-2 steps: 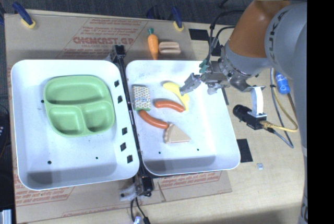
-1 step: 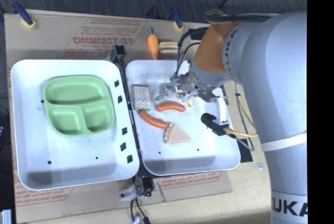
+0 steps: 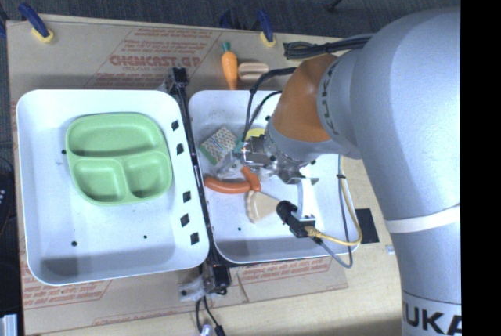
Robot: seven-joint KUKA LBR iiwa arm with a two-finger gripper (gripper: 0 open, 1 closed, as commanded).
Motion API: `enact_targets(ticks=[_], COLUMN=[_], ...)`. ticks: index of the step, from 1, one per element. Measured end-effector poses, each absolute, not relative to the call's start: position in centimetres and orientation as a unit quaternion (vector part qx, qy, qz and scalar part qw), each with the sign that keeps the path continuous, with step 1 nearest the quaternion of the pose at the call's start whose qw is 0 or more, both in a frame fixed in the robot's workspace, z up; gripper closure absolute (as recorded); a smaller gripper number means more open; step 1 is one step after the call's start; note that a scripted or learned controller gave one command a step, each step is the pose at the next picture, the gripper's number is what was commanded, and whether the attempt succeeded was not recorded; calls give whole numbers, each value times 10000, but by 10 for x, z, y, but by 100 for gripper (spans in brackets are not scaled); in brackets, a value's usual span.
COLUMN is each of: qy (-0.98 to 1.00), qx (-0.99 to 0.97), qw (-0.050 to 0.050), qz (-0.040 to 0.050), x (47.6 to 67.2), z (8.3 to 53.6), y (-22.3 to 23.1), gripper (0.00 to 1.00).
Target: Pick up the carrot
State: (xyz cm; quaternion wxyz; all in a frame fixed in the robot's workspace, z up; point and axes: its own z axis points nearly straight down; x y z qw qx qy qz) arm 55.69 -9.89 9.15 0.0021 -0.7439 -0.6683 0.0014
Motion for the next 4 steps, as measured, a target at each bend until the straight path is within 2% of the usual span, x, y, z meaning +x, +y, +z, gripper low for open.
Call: enact_targets(ticks=[1,2,3,4], qy=[-7827,-8501,-9133,-9144], qx=[-6224,-5267,-4072,-4048], qw=[6,0,18,-18], qz=[8,7,4,1], x=[595,590,611,653], z=[92,142,114,100], y=[-139,-212,-148,-119], gripper=[0,0,0,0])
